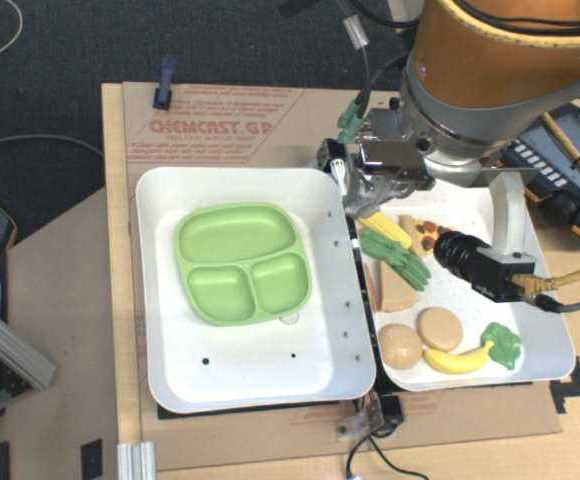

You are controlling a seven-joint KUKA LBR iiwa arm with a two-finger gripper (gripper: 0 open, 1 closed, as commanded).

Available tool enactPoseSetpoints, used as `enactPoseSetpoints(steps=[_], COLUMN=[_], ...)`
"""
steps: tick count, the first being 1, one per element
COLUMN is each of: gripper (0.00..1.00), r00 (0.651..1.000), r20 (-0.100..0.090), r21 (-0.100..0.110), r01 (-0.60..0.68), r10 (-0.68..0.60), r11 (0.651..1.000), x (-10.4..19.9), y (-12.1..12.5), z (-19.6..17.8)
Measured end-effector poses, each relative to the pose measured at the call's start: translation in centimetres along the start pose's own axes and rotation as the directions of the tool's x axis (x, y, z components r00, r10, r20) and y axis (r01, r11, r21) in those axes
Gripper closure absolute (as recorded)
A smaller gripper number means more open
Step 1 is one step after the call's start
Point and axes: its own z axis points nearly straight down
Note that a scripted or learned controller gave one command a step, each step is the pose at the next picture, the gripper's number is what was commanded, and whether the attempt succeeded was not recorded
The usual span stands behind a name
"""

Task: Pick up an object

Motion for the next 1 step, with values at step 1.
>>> enactPoseSetpoints(steps=[1], gripper=[1.00], r00=[1.000], r20=[0.001], r21=[0.005], r01=[-0.008], r10=[0.008], r11=[1.000], x=[-6.67], y=[0.06], z=[12.88])
